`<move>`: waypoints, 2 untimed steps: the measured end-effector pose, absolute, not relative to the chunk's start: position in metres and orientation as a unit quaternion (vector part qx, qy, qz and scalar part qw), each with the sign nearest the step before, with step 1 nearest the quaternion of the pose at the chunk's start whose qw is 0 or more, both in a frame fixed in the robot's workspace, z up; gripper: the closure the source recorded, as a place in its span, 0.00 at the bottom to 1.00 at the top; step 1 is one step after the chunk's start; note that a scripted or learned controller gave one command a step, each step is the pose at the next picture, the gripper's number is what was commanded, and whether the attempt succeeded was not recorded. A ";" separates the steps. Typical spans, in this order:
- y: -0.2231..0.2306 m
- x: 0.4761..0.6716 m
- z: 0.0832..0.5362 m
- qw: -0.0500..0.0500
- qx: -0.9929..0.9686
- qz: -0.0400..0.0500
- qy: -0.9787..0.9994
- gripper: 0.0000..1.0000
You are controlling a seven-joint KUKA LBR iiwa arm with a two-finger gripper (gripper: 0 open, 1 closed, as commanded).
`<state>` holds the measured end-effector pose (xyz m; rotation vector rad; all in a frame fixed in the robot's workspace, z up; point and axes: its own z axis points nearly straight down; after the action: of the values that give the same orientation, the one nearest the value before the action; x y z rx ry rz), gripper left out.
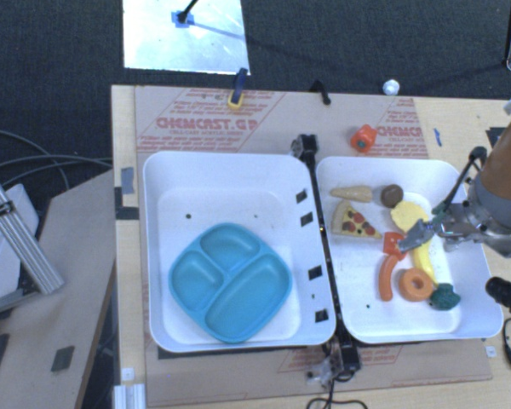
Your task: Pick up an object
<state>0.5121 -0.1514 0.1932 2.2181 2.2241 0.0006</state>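
The right bin [362,324] holds several toy foods: a pizza slice [353,221], a tan cone [352,194] beside a brown ball [392,195], a pale yellow piece [406,215], a small red piece [393,244], a banana [426,264], an orange sausage [384,278], an orange donut [416,285] and a green broccoli [444,296]. My gripper [415,233] reaches in from the right. It hangs low over the spot where the red piece, the yellow piece and the banana meet. Whether it touches any of them is hidden by its own body.
The left bin [157,228] holds a blue divided plate [230,281]. An orange toy [364,138], a white ball [391,86] and a yellow-and-blue tool [238,92] lie on the cardboard behind the bins. The ridge between the bins carries black clips [307,220].
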 end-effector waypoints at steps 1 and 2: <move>-0.148 0.571 0.081 0.003 0.705 0.001 0.709 0.00; -0.178 0.482 0.109 -0.001 0.709 -0.001 0.705 0.00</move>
<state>0.4824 -0.1778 0.1085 2.2288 2.2171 -0.0046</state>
